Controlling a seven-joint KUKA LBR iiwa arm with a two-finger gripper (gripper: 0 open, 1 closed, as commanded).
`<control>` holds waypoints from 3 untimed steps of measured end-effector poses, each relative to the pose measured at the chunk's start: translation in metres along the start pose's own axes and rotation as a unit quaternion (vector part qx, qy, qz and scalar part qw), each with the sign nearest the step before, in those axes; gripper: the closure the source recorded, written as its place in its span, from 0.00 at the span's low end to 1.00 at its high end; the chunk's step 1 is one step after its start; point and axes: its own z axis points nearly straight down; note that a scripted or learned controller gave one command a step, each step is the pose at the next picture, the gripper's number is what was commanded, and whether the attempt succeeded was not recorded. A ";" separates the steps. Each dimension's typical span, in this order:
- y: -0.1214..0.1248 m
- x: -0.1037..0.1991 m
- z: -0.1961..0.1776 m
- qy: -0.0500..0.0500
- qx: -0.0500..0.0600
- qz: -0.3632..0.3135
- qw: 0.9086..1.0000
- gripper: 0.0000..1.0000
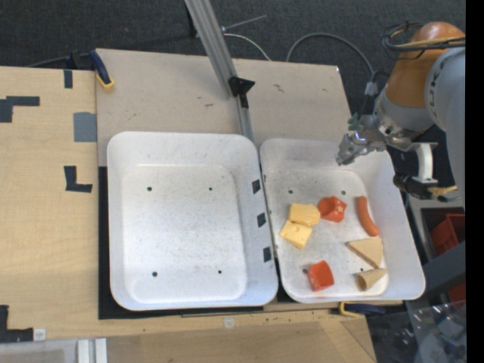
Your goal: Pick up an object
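The bench [45, 203] runs across the frame, pale wood at the left with grey tape patches, and a tan board [189, 89] at the upper middle. Directly on it lie two shallow white bins side by side: the left bin [121, 225] at centre, the right bin [295, 153] touching it at lower right.

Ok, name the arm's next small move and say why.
Probably move the end effector from the right bin's top edge toward the sausage, the toy nearest it. It lies alone with bare floor around it, and nothing looks held yet.
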 end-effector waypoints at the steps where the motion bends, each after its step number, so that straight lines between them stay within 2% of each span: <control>1: -0.004 0.002 -0.062 0.000 -0.001 0.000 1.000 1.00; 2: -0.003 0.002 -0.099 0.000 0.001 0.000 1.000 1.00; 3: -0.028 0.052 -0.104 0.001 0.003 -0.001 1.000 1.00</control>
